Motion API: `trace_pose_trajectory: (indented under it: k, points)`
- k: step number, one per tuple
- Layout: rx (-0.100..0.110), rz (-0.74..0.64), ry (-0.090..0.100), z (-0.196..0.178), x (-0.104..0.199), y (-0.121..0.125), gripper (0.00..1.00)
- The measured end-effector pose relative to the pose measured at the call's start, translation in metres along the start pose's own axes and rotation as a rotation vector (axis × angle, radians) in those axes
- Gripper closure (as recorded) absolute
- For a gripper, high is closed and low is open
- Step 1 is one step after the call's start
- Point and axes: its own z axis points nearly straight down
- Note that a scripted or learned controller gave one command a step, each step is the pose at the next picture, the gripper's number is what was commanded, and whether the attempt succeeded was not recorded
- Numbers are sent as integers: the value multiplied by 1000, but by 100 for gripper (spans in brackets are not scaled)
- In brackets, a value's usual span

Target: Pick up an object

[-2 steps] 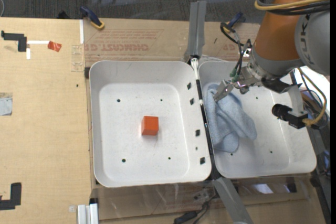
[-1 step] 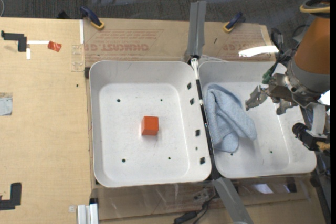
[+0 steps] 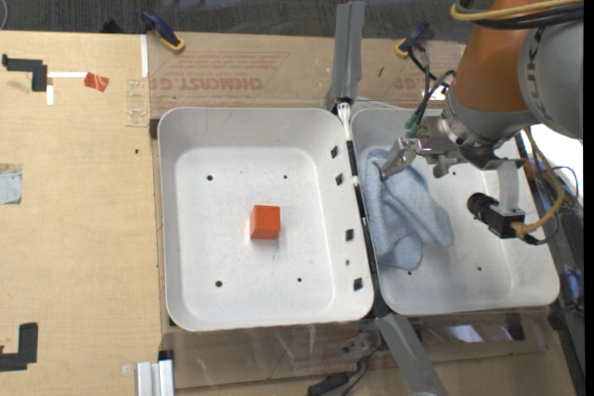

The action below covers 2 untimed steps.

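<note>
A light blue cloth [image 3: 401, 210] lies crumpled along the left side of the right bin [image 3: 501, 287]. A small orange-red cube [image 3: 265, 223] sits near the middle of the left bin [image 3: 200, 292]. My gripper [image 3: 415, 166] hangs over the upper end of the cloth, below the orange wrist band. Its fingers are spread, and the left fingertip [image 3: 393, 164] is close to the cloth's top edge. Nothing shows between the fingers.
A divider wall [image 3: 355, 199] with black clips runs between the two bins. A black cable connector [image 3: 492, 213] hangs from the arm over the right bin. Behind the bins lies cardboard [image 3: 241, 74], and a wooden board [image 3: 74, 218] is on the left.
</note>
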Motion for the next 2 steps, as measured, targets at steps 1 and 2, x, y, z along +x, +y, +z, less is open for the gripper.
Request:
trace_pose_trajectory:
  k: [1,2]
  points:
    - [-3,-197,-1,-1,24,49,0]
    - [1,196,0,0,-11,-33,0]
